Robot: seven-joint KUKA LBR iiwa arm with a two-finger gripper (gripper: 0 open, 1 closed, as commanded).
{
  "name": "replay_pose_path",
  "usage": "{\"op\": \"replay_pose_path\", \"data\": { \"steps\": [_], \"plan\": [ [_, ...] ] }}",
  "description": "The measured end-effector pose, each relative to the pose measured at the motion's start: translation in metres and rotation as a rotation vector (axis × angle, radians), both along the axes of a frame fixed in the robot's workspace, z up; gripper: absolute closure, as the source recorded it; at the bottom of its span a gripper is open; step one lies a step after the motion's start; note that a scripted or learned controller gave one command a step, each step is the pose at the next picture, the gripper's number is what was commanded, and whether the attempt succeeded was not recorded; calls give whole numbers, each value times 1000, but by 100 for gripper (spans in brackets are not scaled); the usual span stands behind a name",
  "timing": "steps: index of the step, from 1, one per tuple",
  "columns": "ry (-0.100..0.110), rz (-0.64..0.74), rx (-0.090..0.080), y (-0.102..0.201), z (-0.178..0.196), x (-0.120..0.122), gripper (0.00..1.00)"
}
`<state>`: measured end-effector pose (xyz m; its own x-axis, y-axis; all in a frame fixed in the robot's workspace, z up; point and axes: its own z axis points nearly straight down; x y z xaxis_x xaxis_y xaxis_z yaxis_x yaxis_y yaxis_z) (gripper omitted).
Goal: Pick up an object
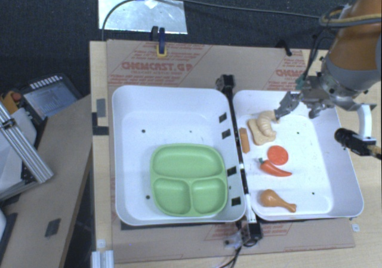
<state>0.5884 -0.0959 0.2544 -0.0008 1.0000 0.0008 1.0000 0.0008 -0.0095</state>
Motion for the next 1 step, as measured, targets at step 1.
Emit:
{"op": "replay_pose_path", "data": {
  "steps": [1],
  "plan": [
    [-11, 2, -1, 0, 6, 2, 0]
  ]
}}
